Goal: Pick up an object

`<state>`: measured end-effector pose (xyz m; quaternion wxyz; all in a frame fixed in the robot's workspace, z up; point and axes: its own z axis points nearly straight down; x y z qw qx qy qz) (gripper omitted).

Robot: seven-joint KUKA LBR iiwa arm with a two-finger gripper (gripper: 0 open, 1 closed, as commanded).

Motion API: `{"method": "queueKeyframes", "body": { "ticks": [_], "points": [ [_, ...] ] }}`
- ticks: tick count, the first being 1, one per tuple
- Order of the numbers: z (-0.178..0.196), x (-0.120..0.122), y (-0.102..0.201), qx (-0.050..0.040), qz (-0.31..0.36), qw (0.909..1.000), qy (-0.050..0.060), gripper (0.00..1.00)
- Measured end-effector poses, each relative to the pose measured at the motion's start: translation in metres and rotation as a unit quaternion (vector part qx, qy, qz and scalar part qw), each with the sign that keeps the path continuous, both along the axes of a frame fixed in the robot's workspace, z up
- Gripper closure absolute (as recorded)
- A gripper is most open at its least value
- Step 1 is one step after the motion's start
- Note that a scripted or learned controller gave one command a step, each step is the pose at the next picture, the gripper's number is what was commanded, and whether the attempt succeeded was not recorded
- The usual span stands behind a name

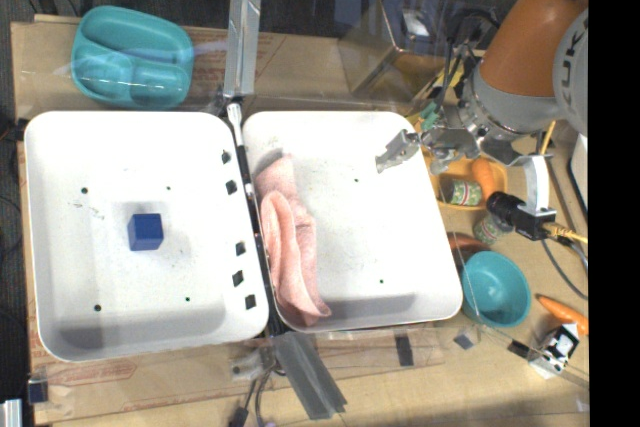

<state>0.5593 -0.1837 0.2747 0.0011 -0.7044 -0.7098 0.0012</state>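
Progress looks close to nothing so far, I think: the gripper (398, 149) hangs over the top right corner of the right bin (400, 300), and I cannot tell from here if it is spread or pressed together, but nothing hangs from it. The pink cloth (288, 237) lies crumpled along the left wall of the same bin, well apart from the gripper, and the blue block (146, 230) sits alone in the left bin (60, 330). Reaching, gripping and lifting are all left to do.
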Motion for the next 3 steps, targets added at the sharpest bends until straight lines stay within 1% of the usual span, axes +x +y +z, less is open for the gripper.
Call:
{"method": "queueKeyframes", "body": {
  "ticks": [1, 2, 3],
  "points": [
    [-0.142, 0.061, 0.082, 0.0005, -0.100, 0.9950, 0.002, 0.00],
    [-0.183, 0.031, 0.092, 0.0005, -0.034, 0.9994, 0.000, 0.00],
    [-0.181, 0.084, 0.081, -0.0001, 0.103, 0.9947, -0.003, 0.00]
  ]
}}
